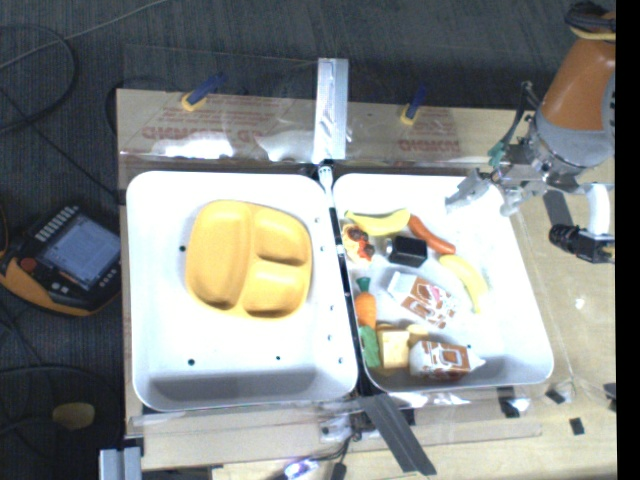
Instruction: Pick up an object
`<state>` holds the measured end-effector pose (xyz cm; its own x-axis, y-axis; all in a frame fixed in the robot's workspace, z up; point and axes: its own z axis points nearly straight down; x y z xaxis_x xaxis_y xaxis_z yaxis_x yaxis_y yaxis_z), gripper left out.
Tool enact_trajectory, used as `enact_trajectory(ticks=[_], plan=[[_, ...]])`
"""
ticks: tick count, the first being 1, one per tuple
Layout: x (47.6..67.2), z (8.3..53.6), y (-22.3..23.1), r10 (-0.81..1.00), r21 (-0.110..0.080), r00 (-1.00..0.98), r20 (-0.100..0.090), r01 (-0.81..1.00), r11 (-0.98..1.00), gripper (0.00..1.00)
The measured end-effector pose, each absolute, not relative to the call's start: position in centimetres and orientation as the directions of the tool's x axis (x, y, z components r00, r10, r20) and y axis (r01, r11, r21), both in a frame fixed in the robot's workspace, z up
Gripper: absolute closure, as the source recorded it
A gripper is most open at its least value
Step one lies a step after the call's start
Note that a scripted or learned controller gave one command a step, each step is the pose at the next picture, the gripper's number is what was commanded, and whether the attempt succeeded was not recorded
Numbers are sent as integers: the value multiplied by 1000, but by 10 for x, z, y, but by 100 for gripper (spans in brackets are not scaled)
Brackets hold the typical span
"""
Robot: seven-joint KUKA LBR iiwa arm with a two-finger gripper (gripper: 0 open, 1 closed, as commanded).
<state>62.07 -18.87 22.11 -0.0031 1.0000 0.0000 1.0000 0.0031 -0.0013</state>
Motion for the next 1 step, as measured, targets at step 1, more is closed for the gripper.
enact_trajectory(ticks=[1], plan=[[643, 99, -158, 999, -2, -44, -3, 999, 44, 0]])
